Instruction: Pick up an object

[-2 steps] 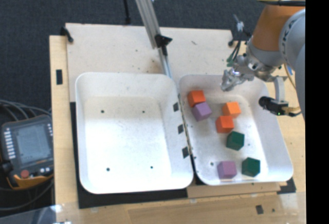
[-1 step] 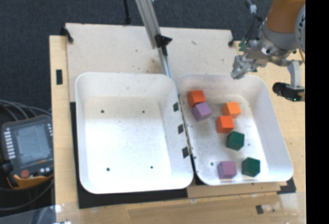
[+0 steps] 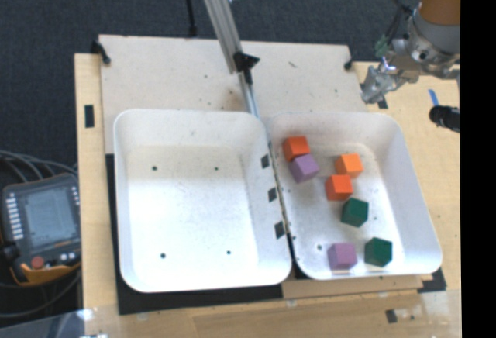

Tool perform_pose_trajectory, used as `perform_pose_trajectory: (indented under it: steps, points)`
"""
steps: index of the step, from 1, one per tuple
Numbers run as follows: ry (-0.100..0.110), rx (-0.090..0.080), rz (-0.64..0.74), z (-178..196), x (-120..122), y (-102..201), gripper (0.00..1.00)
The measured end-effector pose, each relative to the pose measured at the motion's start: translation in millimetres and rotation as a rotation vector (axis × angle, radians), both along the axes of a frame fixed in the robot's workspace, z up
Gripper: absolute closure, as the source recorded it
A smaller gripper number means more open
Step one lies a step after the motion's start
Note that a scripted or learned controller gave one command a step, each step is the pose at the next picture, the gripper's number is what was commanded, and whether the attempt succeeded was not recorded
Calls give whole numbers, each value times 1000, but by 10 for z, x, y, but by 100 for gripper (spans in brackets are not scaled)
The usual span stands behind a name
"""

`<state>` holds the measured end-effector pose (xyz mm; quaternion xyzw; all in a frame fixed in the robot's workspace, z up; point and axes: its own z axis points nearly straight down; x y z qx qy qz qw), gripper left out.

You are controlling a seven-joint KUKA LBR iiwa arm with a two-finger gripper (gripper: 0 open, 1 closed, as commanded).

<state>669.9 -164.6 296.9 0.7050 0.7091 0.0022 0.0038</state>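
Grey metal and an orange band mark the arm at the upper right, and its gripper (image 3: 377, 86) hangs above the far right corner of the right-hand shallow white plastic bin (image 3: 415, 197), outside the rim and above the pale wooden desk (image 3: 89, 197). Whether the gripper is apart or together I cannot tell; it is too small and blurred here. It carries nothing visible.

The things to pick lie below it in that bin: an orange cube (image 3: 295, 147) touching a purple cube (image 3: 304, 167) near the dividing wall, a second orange cube (image 3: 349, 164) just above a third (image 3: 339, 187), a dark green cube (image 3: 355, 212) just beside that, and, near the front wall, another purple cube (image 3: 342, 255) next to a second green cube (image 3: 378, 251).

The step in hand looks like the approach. A good choice is probably a block with free sides: the upper orange cube on the right or either green one. The touching orange and purple pair risks a jammed or double grasp. Coming straight down, squared to the cube's faces, should help. The left-hand white bin (image 3: 124, 197) sits alongside.
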Motion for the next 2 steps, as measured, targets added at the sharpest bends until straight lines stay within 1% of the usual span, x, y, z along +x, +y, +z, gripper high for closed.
perform_pose_trajectory:
  steps: [1,2]
  points:
    - [7,2,0,13,-138,439,100]
    - [9,2,0,-193,-319,894,100]
